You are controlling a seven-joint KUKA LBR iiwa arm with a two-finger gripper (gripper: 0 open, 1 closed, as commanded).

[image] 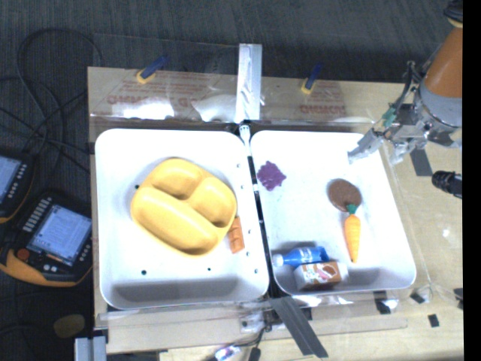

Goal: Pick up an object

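My gripper [391, 143] hangs over the far right corner of the right bin [316, 145], under the grey wrist with its orange band [449, 62]. Nothing shows in it. Just below and left of it lies a brown round object [344, 193], with a toy carrot [352, 234] right beneath that. A purple lump [270, 175] rests near the bin's left wall. Along the front wall lie a white bottle with a blue label [302, 256] and a red-labelled jar [322, 274].
The left bin [120, 277] holds a big yellow bread-shaped object [183, 204] and a small orange piece [236, 235] against the divider. Clear plastic sheeting with clips [188, 96] lies behind the bins. A pendant and cables [45, 235] sit off the bench at left.
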